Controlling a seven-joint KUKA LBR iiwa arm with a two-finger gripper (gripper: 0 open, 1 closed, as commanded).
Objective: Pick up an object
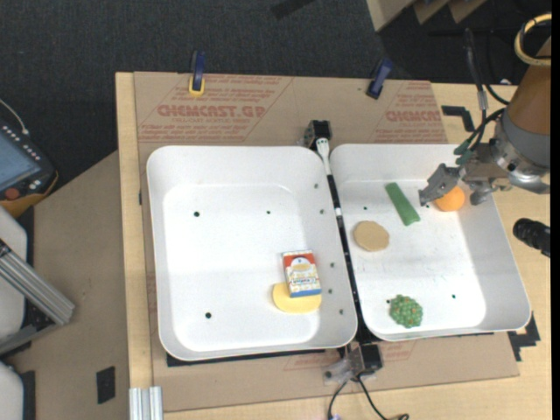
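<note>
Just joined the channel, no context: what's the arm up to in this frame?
The gripper is over the right bin, at the orange ball near its far right side. A green block, tan disc and green bumpy ball also lie there. The left bin holds a small carton resting on a yellow piece. Whether the ball is gripped isn't clear.

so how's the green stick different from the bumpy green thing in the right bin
The green stick is long, narrow and smooth-edged; the bumpy green thing is round and knobbly. The stick lies at a slant near the bin's far side, close to the gripper and the orange ball; the bumpy thing sits alone near the front rim. The stick's green looks plain, the bumpy thing's speckled. Both are green and lie in the right bin.
</note>
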